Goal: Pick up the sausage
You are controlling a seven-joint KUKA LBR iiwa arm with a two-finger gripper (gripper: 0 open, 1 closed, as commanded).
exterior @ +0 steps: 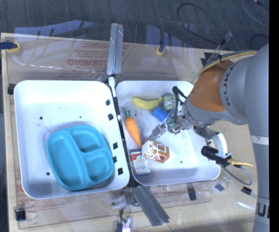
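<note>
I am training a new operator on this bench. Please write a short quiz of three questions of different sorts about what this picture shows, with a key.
1. True or false: the blue divided tray lies in the right bin.
2. Which item lies nearest the divider between the bins? A. banana B. carrot C. blue block
3. Fill in: the gripper hangs over the ____ bin.

Key:
1. False. The tray lies in the left bin.
2. B. The carrot lies close beside the divider.
3. Right. It hangs just above a white and orange patterned packet.
</note>
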